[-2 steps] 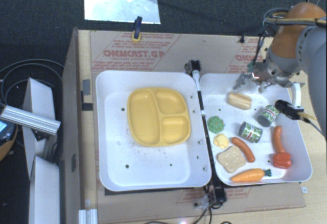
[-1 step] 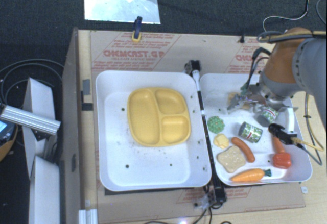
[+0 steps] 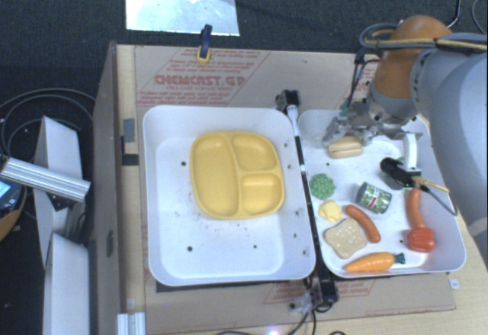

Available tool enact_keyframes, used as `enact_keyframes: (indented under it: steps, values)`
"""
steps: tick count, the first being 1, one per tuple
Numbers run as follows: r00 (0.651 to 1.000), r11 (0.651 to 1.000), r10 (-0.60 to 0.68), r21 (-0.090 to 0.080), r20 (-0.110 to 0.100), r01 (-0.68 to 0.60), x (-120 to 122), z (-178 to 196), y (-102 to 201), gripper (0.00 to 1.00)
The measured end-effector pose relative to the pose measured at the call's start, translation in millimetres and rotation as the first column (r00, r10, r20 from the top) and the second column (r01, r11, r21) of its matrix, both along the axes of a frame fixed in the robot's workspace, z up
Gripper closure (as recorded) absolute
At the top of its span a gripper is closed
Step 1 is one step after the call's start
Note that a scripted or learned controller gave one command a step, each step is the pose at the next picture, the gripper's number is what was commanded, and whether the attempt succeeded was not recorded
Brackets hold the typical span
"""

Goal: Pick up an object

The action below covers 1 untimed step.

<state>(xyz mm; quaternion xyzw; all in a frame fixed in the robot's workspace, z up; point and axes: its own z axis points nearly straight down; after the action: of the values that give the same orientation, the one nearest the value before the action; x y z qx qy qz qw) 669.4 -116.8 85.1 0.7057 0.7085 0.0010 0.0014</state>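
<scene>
My gripper (image 3: 345, 132) is low in the far left part of the right bin (image 3: 450, 249), reaching in from the right. Directly below it, and touching or nearly touching it, lies a tan bread roll (image 3: 345, 148). Closer to the front are a green broccoli floret (image 3: 322, 186), a green can (image 3: 374, 198) on its side, a small yellow piece (image 3: 330, 210), a sausage (image 3: 362, 223), a slice of toast (image 3: 345, 237) and a carrot (image 3: 372, 262). A long orange-red piece (image 3: 414, 207) and a red tomato-like piece (image 3: 421, 239) lie at the right.
The left bin (image 3: 164, 173) holds a yellow divided plate (image 3: 236, 173). A raised divider (image 3: 303, 181) separates the two bins. The grey arm with its orange band (image 3: 404, 59) fills the upper right over the bin's far corner.
</scene>
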Motion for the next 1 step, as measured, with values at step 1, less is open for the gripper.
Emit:
enact_keyframes:
  steps: [1]
  values:
    - [1.000, 1.000, 0.003, -0.001, 0.004, -0.003, 1.3, 11.8, -0.4, 1.00]
